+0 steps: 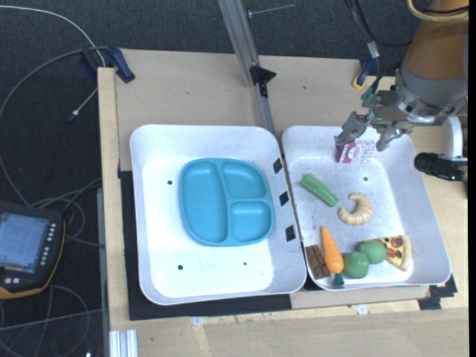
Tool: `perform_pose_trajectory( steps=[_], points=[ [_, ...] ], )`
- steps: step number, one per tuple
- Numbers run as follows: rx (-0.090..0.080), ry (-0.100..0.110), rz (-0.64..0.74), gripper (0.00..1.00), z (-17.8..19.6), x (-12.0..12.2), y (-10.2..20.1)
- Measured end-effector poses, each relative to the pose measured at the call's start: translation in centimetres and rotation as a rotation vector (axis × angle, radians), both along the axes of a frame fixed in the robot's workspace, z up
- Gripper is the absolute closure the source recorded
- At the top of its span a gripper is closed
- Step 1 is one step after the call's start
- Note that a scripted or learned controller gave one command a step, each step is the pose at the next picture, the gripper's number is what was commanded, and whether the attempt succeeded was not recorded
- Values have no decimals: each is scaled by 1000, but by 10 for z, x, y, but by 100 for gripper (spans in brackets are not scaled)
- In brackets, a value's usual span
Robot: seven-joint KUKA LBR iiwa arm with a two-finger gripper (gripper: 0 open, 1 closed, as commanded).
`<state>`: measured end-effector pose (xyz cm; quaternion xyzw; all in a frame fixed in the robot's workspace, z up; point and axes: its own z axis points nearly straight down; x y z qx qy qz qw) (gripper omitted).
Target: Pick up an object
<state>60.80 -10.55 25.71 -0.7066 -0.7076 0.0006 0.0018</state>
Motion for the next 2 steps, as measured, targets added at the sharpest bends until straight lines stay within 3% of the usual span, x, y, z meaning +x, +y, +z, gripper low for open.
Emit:
perform_pose_trajectory(
  steps=[1,2],
  points=[
    [0,0,0,0,0,0,0],
    [0,4,-1,0,-58,-9,2]
  ],
)
